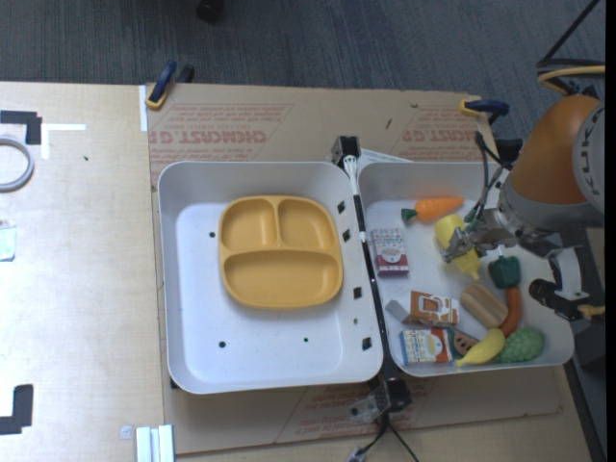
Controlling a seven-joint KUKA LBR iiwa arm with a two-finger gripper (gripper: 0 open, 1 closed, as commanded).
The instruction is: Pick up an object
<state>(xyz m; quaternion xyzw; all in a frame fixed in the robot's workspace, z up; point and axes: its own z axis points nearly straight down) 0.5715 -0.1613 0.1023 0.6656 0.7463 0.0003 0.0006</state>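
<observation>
Hovering at three o'clock in the right bin [423,369], the gripper [462,250] is seen beside a yellow lemon [449,229]; its jaw state cannot be told. A centred, vertical descent is advised.

A yellow-orange divided plate [281,252] lies in a white bin [192,354], while the other white bin [385,186] holds an orange carrot [435,206], yellow banana [481,349], green broccoli [521,345] and red-patterned carton [390,251].
</observation>
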